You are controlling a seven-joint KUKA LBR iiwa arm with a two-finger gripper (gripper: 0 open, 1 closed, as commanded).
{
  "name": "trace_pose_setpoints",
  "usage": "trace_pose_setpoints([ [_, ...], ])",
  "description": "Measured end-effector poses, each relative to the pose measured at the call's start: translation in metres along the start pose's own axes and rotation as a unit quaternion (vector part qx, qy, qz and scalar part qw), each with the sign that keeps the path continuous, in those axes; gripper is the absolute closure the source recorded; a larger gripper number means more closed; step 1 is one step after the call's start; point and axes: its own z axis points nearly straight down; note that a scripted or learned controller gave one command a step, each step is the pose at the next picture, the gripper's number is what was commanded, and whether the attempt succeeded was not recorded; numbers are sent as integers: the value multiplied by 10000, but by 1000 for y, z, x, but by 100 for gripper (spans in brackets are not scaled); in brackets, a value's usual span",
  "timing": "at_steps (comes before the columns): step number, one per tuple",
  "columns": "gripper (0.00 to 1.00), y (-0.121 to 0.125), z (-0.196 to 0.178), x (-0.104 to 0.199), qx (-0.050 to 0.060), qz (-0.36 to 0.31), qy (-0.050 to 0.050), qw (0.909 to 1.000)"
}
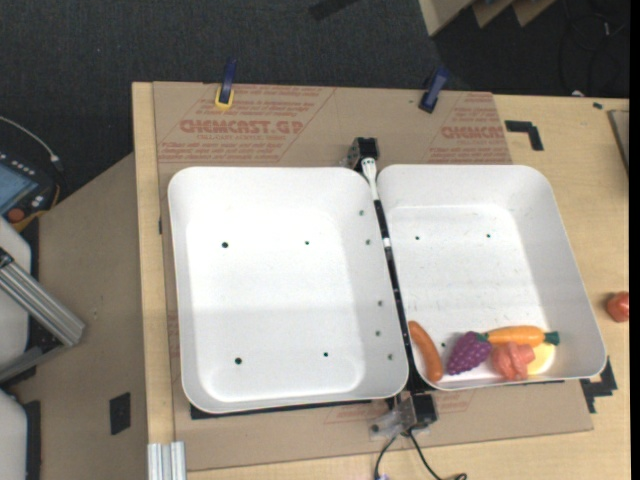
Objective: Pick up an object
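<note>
Lab bench: clamped cardboard sheet (300,118), two white bins (270,288), cabling.

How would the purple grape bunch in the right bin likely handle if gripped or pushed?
The grape bunch looks like a molded toy, so probably stiff and light. Its knobbly surface may slip. Wedged between the sausage and carrot, it would likely nudge them.

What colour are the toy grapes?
Purple: the toy grapes show in the camera view, in the right bin.

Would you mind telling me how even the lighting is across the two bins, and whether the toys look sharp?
Camera view: the left bin is brighter in its far half, with a soft shadow band across the near half; the right bin looks evenly lit; the purple grapes and carrot are slightly soft but recognisable.
</note>
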Motion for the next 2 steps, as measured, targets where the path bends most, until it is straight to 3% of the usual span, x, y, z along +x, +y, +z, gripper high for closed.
trace_pose_setpoints([
  [1,100,0,-7,0,-38,-3,-18,10000],
  [2,100,0,27,0,-3,-1,-2,10000],
])
